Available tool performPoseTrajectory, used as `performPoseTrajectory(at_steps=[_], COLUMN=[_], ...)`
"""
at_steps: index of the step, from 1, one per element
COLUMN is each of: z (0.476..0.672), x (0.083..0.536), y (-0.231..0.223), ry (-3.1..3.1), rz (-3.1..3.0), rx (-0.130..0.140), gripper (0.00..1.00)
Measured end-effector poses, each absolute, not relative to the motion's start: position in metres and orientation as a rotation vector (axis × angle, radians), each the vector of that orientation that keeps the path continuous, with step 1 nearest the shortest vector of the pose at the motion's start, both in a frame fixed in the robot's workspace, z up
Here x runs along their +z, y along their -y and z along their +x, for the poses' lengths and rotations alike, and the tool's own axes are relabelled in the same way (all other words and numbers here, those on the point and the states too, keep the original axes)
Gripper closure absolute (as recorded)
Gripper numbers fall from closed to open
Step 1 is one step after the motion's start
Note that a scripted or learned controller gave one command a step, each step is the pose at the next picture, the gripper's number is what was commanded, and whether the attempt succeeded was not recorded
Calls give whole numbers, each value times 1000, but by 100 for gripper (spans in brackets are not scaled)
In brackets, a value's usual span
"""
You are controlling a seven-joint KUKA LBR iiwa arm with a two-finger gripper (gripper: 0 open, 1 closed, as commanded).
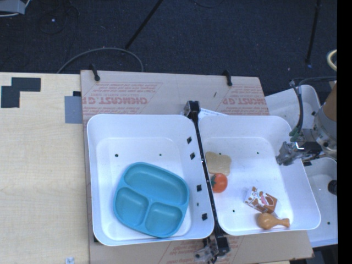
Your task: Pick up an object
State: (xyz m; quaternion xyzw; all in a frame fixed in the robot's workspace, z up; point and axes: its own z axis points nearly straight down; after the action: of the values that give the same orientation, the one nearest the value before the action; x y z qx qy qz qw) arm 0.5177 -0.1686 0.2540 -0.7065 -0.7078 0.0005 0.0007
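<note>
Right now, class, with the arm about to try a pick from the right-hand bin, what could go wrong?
1. The gripper sits over the right bin's rim; descending here, it might strike the wall.
2. The orange ball touches the tan block beside the divider, so the fingers may lack room.
3. The ball may roll.

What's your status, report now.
Gripper at right bin's right rim, holding nothing. Tomato, bread, packet, drumstick lie untouched. Path clear.

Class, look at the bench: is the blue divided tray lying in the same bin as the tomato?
No, the blue divided tray lies in the left bin, while the tomato sits in the right bin.
</note>
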Motion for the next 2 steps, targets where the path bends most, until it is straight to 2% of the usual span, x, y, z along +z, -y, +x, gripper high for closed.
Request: performPoseTrajectory(at_steps=[2], z=[553], x=[235], y=[51], ry=[2224], rz=[-2213], rx=[4], gripper=[100])
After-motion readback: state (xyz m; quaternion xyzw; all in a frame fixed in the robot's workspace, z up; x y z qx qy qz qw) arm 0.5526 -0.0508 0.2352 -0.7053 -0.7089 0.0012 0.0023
